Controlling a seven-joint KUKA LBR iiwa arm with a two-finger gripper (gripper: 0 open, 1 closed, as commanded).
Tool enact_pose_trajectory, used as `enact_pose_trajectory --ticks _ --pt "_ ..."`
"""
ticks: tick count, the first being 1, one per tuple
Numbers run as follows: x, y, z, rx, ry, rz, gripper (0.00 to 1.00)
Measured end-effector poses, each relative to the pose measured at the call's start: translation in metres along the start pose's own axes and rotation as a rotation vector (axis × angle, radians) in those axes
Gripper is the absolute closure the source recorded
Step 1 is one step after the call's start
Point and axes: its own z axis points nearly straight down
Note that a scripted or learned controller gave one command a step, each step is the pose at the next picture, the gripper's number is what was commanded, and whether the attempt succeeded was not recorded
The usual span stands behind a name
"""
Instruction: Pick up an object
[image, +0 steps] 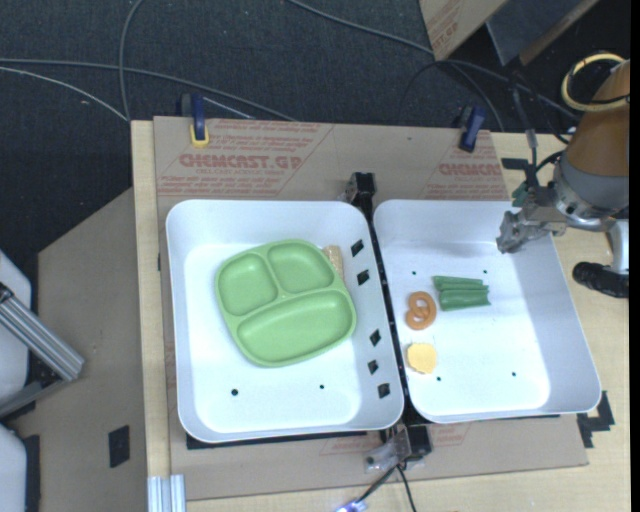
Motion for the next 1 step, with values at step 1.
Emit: enact_pose_trajectory --ticks 1 --pt "-0.0005 0.0022 -0.0554 0.0 0.0 -0.002 1.0"
